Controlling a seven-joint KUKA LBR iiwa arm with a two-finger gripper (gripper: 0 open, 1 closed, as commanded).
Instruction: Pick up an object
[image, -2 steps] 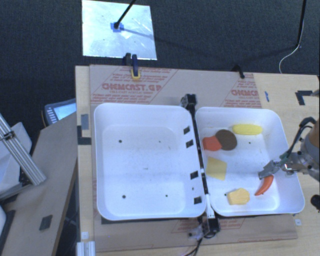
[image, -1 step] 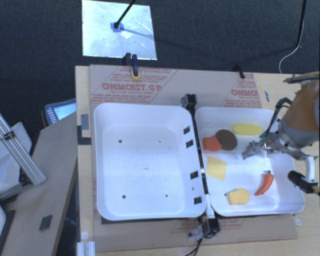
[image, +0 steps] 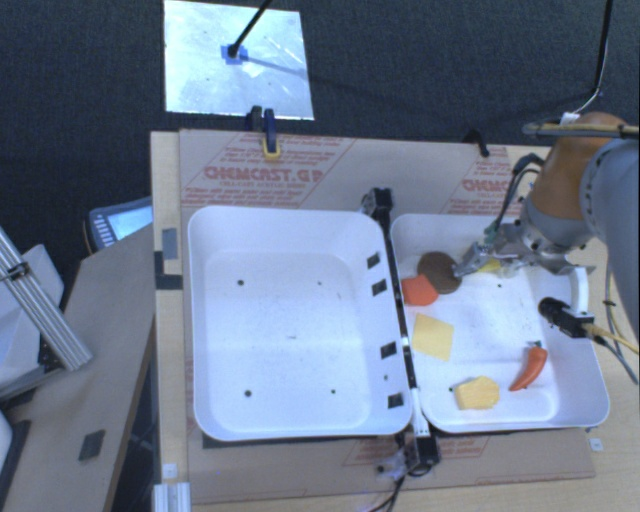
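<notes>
Claw (image: 478, 258) is being held low over the right bin's (image: 590, 395) far side, fingertips beside the brown disc (image: 437, 271); grip state cannot be told. Orange piece (image: 420, 291), yellow square (image: 433, 336), yellow lump (image: 477, 393) and red pepper (image: 530, 367) are being left apart, nearer.

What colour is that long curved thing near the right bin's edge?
Orange-red, a pepper-like piece, clear in the camera view.

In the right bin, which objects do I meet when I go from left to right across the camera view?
Orange piece → flat yellow square → brown disc → yellow lump → orange-red pepper.
</notes>
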